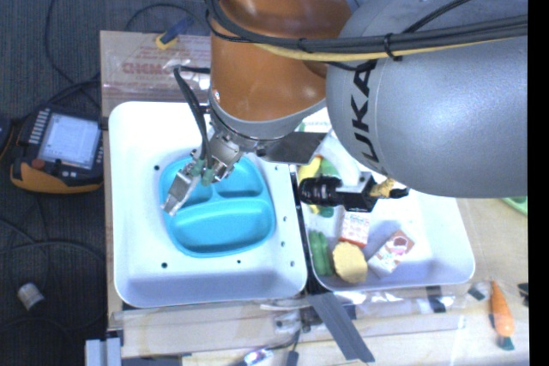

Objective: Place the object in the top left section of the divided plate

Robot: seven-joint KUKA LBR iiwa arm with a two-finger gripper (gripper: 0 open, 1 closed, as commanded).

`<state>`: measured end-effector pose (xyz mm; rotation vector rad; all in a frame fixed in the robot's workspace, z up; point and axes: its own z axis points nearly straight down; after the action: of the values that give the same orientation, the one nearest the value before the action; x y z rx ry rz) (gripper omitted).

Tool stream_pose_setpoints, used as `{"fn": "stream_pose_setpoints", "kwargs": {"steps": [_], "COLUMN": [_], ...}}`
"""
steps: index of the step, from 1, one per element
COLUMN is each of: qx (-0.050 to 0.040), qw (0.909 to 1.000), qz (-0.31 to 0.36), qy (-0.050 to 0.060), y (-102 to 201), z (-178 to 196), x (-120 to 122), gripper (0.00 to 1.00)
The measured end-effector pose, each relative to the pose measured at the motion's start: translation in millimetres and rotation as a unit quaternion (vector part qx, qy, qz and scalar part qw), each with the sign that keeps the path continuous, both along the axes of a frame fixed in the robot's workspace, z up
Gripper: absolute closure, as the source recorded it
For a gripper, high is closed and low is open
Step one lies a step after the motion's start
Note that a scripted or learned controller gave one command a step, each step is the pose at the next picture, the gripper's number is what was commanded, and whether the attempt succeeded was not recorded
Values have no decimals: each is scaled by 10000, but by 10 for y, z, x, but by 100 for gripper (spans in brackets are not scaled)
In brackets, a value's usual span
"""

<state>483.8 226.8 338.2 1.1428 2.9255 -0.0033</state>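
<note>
A blue divided plate (225, 227) lies in the left white bin (130, 210), with bare white floor all round it and most room along the bin's near and left edges. The grey and orange arm (360, 90) reaches in from the right, bulking over the bins' far edge. Its claw (190, 183) slants down and left over the plate's top left section. Whether the claw is open or closed cannot be told. A small green thing (208, 174) sits right at the claw above that section; whether it is gripped is unclear. The right bin (450, 257) is crowded: a green item (319, 251), a yellow round item (350, 263) and two small cartons (393, 249).
</note>
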Motion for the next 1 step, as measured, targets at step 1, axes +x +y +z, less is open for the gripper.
{"fn": "stream_pose_setpoints", "kwargs": {"steps": [1], "qx": [1], "qw": [9993], "qz": [-361], "qy": [-11], "y": [-3], "z": [962], "x": [20], "gripper": [0]}}
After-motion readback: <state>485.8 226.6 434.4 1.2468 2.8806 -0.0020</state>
